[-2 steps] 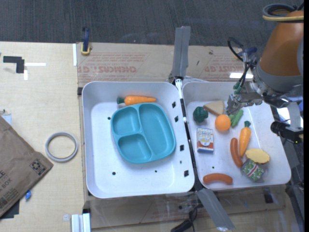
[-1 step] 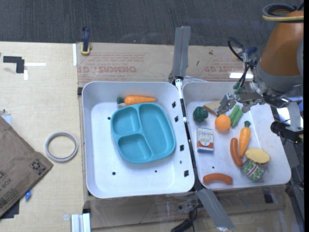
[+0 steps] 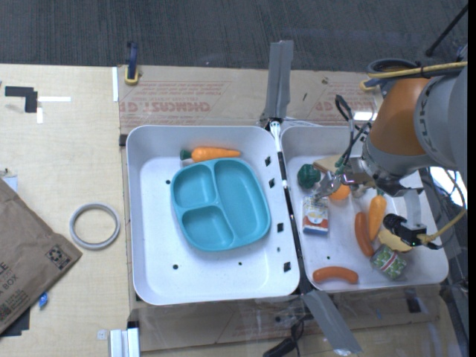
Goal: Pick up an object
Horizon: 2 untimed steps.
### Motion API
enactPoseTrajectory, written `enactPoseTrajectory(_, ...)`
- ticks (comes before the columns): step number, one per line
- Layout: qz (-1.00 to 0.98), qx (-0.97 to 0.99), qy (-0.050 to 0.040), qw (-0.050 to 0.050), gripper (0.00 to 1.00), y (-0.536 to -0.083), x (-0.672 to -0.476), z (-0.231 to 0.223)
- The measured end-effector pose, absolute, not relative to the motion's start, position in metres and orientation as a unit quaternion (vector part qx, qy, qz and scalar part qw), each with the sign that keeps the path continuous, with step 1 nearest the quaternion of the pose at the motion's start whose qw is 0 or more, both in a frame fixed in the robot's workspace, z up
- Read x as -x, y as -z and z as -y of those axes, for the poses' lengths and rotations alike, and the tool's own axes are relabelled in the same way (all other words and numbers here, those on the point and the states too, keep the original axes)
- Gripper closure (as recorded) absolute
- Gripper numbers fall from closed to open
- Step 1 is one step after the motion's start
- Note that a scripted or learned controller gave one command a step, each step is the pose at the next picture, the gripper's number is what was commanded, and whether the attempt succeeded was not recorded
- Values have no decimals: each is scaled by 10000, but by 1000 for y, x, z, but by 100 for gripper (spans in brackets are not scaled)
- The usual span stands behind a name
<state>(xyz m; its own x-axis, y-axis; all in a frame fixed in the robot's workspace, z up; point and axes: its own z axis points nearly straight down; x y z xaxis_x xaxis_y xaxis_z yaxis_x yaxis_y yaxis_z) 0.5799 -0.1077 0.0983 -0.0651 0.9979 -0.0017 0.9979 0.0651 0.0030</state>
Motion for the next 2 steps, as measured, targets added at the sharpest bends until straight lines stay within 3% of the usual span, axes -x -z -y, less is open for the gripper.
enactPoseTrajectory(1,-7956,-6058,-19,42,0,-97,-612,115)
enactPoseTrajectory(2,-7962,-6050,-28,53,100,-107,-613,115)
